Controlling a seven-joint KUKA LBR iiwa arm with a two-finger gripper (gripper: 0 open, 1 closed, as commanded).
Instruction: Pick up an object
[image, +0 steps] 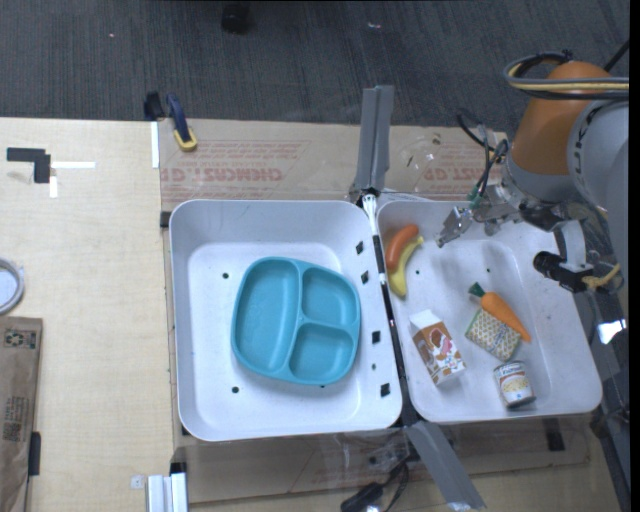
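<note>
Camera view: the gripper (470, 222) is seen hovering at the right bin's (575, 400) far edge; whether it is open cannot be told. Nothing is held. A carrot (499, 309), banana (400, 259), carton (438, 348) and can (514, 384) are left lying loose for picking.

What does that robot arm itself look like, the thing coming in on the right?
The arm is built from rounded grey segments, with a broad orange band above the wrist. Thin dark cables loop around the wrist. It ends in a small metallic gripper, with dark fittings lower down the arm's side.
</note>
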